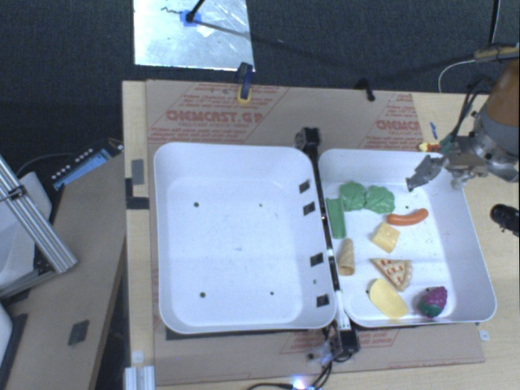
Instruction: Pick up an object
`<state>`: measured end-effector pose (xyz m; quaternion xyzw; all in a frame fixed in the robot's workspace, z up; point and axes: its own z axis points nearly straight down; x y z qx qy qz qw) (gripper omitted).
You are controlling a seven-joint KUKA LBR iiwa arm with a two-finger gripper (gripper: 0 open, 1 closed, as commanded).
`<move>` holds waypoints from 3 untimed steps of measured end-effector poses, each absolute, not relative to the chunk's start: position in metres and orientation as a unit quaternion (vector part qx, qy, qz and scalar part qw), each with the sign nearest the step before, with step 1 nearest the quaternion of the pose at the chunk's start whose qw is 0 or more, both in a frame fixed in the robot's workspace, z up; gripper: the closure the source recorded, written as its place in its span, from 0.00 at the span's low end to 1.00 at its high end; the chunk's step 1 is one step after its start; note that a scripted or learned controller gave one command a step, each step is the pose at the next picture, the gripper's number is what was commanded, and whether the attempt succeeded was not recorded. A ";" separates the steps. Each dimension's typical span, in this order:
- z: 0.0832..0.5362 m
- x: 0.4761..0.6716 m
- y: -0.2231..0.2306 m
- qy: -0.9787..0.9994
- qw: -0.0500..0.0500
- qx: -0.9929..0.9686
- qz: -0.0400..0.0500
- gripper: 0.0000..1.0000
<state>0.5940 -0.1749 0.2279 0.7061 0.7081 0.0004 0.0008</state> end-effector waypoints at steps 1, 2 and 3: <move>0.089 0.615 -0.129 0.710 -0.004 0.704 -0.001 0.00; 0.085 0.667 -0.090 0.710 0.003 0.704 0.002 0.00; 0.112 0.662 -0.089 0.709 0.001 0.706 0.001 0.00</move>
